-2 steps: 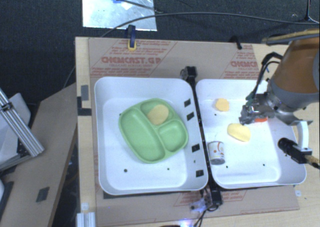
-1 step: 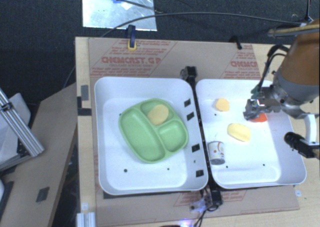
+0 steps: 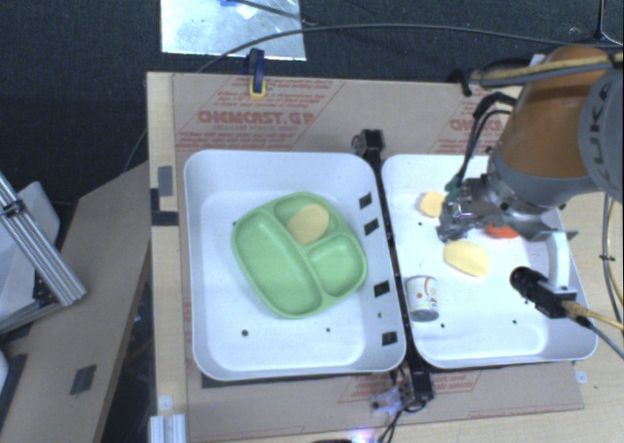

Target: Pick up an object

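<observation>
Yellow lump (image 3: pixel 466 259) lying in the right bin (image 3: pixel 487 339) right of centre, tool (image 3: pixel 452 223) just above it, can't tell its state, green tray (image 3: pixel 283 280) in the left bin (image 3: pixel 219 334)

One fixed camera looks down at a slant from above on the tabletop (image 3: pixel 292 109), taking in both white bins (image 3: pixel 210 265) whole.
</observation>
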Controlling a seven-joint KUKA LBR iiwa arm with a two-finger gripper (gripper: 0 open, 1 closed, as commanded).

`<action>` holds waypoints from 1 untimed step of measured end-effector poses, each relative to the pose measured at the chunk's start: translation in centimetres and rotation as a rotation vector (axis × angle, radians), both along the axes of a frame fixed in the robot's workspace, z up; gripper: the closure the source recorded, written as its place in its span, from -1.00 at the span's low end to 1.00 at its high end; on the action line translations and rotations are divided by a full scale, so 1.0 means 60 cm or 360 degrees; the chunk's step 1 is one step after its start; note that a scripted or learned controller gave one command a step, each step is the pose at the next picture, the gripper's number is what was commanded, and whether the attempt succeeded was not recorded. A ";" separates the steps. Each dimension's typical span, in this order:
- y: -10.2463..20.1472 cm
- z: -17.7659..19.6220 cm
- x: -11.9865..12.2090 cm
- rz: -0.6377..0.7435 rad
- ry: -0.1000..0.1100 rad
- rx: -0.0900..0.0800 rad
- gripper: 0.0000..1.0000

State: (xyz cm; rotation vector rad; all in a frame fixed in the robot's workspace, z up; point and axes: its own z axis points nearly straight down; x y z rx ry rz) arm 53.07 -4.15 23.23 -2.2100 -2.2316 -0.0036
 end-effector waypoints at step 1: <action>0.081 0.010 0.002 0.0000 -0.0002 -0.0001 1.00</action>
